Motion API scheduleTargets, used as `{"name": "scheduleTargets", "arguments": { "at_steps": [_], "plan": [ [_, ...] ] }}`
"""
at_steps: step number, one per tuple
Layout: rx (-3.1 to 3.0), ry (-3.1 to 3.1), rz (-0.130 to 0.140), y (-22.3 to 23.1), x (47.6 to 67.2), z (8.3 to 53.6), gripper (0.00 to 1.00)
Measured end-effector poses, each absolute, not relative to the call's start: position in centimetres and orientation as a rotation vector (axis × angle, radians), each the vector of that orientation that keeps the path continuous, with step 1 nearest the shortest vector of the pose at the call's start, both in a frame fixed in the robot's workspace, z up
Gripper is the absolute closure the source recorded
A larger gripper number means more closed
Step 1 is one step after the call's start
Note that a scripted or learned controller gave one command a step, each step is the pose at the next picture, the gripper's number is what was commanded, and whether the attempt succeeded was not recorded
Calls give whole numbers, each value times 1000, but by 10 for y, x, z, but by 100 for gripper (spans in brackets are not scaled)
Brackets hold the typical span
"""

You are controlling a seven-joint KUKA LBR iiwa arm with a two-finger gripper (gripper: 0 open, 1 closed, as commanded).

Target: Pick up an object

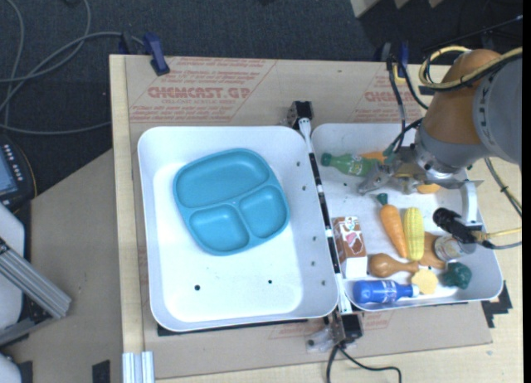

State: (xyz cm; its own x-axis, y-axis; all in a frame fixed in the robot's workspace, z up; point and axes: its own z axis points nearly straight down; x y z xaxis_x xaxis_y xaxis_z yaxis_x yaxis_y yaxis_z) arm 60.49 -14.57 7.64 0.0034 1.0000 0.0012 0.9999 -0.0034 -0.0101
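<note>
My gripper (384, 179) is low over the back of the right bin (488, 288), beneath the grey and orange wrist. Just left of it lies a green bottle (343, 162). An orange carrot (392, 229) and a yellow corn cob (412, 229) lie side by side just in front of the gripper. A small orange piece (428, 188) sits under the wrist, partly hidden. Nothing can be seen held in the gripper.
The right bin also holds a brown wrapped bar (351, 237), a brown drumstick (390, 265), a blue bottle (382, 292), a yellow wedge (426, 282), a dark green piece (456, 274) and a round tin (448, 249). The left bin (158, 207) holds a blue divided plate (231, 199).
</note>
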Motion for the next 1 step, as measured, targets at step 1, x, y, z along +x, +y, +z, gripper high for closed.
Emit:
{"name": "scheduleTargets", "arguments": {
  "at_steps": [1],
  "plan": [
    [-2218,-2213,6,-132,529,84,0]
  ]
}}
